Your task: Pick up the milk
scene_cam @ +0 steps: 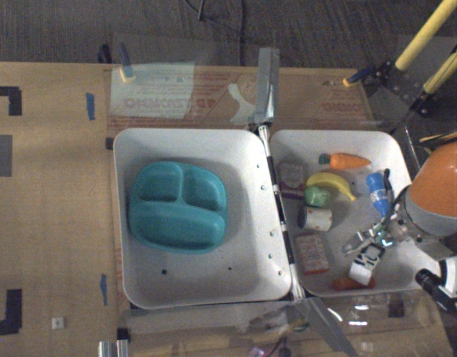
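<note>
The milk [316, 218], a small white carton, lies on its side in the right bin [400, 149], just below the green apple [316, 195] and the banana [332, 184]. To its right the tool [371, 238] hangs low over that bin, nothing between its fingers; whether they are spread or pressed together cannot be told. A carrot [345, 160] lies above the banana. A blue bottle [376, 191] lies right of the banana. The left bin [139, 274] holds a teal divided plate [177, 207].

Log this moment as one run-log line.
arm: over right bin | gripper: above bin floor, beside blue bottle | milk: not identified | left bin: teal tray
</note>
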Controlling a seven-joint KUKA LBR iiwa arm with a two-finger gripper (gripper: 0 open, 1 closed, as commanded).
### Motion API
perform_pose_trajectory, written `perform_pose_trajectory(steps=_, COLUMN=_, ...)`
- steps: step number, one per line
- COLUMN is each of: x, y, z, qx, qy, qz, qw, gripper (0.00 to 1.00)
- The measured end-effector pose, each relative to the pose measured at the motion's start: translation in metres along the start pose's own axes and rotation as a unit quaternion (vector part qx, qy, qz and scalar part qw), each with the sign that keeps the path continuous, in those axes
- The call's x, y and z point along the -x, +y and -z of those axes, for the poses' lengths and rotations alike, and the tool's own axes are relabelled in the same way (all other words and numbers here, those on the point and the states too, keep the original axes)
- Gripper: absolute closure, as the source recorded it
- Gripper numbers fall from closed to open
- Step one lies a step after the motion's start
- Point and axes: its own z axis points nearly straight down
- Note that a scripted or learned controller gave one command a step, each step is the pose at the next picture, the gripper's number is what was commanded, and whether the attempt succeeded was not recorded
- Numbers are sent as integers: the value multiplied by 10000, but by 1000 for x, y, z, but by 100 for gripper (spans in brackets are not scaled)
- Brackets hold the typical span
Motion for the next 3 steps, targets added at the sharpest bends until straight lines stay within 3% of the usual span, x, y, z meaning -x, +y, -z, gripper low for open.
perform_pose_trajectory(steps=1, x=5, y=1, z=12, qx=43, qy=-58, qz=-25, qw=10000, gripper=100)
perform_pose_trajectory(steps=2, x=51, y=50, z=87, qx=-36, qy=-3, qz=-2223, qw=9750, gripper=100)
perform_pose_trajectory(steps=3, x=50, y=51, z=87, qx=-40, qy=-1, qz=-2214, qw=9752, gripper=0)
